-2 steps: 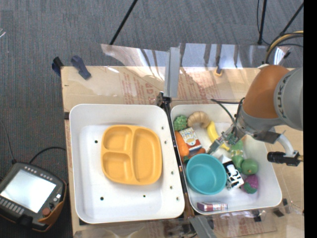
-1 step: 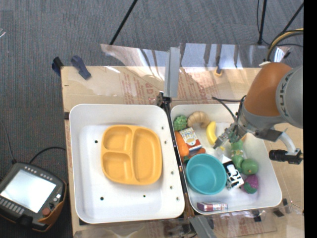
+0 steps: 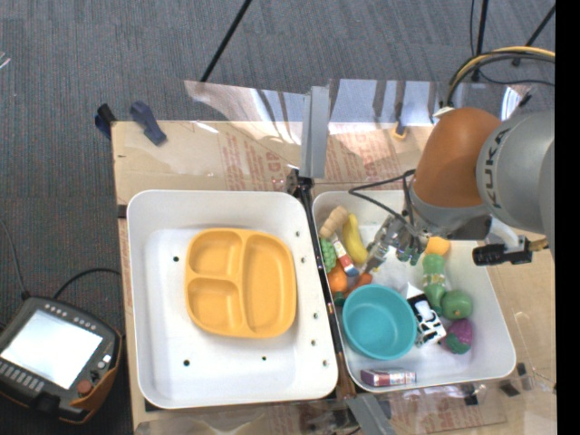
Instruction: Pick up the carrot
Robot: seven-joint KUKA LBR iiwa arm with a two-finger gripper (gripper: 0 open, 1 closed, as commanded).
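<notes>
The carrot (image 3: 343,270), a small orange piece with a green end, lies against the left wall of the right bin (image 3: 503,338), between a yellow banana (image 3: 354,238) and a teal bowl (image 3: 379,323). My gripper (image 3: 391,241) hangs low over the bin's upper middle, just right of the banana and up-right of the carrot. It is apart from the carrot, and the wrist and its cables hide the tips.
The left bin (image 3: 154,333) holds a yellow divided plate (image 3: 241,282). The right bin also has green toys (image 3: 446,293), a purple piece (image 3: 459,335), a black-and-white box (image 3: 426,320), a red tube (image 3: 388,378) and a beige item (image 3: 333,222). A tablet (image 3: 50,352) lies at lower left.
</notes>
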